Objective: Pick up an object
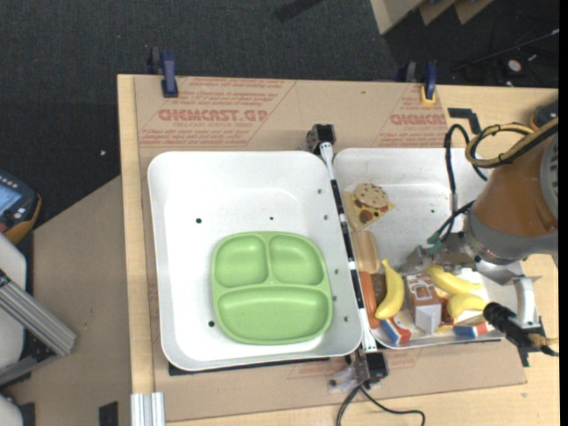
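Note:
The right bin (404,169) holds a heap of toy food along its front. A yellow banana (390,293) lies beside an orange stick-like piece (366,254) at the bin's left wall. A second yellow banana (454,283) and a small red and white carton (427,309) lie further right. A brown speckled cookie (371,201) sits apart toward the back. My gripper (429,254) reaches down from the right over the heap, just behind the carton and between the two bananas. I see nothing lifted off the bin floor.
The left bin (177,193) bears a green divided plate (269,287) near its front. A black clamp (321,137) sits at the back between the bins. The grey arm (515,211) and its black cables (470,149) cover the right bin's right side.

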You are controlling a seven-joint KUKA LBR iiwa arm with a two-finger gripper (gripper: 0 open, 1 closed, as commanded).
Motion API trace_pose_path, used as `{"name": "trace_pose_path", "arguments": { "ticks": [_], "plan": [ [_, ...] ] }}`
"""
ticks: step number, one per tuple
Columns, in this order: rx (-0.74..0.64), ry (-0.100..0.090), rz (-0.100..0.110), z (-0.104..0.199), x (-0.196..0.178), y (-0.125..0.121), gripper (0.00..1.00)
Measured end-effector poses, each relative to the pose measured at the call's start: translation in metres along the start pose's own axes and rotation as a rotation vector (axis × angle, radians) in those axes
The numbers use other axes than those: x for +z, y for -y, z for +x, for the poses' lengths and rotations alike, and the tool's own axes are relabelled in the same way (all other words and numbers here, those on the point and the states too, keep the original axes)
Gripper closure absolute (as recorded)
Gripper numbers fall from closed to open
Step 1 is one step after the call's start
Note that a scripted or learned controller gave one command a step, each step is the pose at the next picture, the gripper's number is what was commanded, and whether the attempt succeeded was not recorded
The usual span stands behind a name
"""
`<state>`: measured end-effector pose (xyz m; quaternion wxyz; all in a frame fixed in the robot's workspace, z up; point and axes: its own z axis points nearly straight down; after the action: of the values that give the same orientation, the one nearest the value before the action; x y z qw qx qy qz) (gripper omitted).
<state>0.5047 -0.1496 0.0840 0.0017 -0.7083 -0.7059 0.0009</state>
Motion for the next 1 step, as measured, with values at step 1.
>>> {"name": "trace_pose_path", "arguments": {
  "ticks": [1],
  "plan": [
    [0.003, 0.007, -0.008, -0.0759, -0.0322, 0.0266, 0.00]
  ]
}}
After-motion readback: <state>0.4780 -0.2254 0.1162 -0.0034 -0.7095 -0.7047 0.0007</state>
